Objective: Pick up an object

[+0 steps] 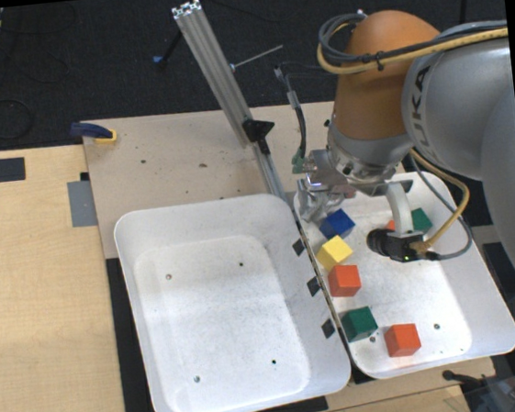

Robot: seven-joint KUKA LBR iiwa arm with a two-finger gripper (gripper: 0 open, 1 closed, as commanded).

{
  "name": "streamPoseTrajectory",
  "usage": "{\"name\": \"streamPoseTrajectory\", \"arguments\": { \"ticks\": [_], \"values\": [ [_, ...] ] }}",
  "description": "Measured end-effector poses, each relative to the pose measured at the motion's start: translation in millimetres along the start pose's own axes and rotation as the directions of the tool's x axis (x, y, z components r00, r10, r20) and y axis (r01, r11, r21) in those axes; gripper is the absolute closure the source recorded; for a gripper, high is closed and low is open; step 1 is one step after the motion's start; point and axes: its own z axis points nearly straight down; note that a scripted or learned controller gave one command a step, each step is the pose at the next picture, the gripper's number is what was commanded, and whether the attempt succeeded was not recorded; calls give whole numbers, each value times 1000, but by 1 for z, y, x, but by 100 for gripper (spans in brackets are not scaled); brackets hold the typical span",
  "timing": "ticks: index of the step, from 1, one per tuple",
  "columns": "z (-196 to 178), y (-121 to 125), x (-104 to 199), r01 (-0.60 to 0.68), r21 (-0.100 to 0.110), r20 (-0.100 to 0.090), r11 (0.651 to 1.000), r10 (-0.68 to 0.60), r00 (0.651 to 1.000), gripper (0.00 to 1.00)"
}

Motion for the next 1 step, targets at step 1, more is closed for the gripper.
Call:
{"name": "streamPoseTrajectory", "arguments": {
  "ticks": [1],
  "values": [
    [18,9,48,-1,1,1,1000,1,1000,100]
  ]
}}
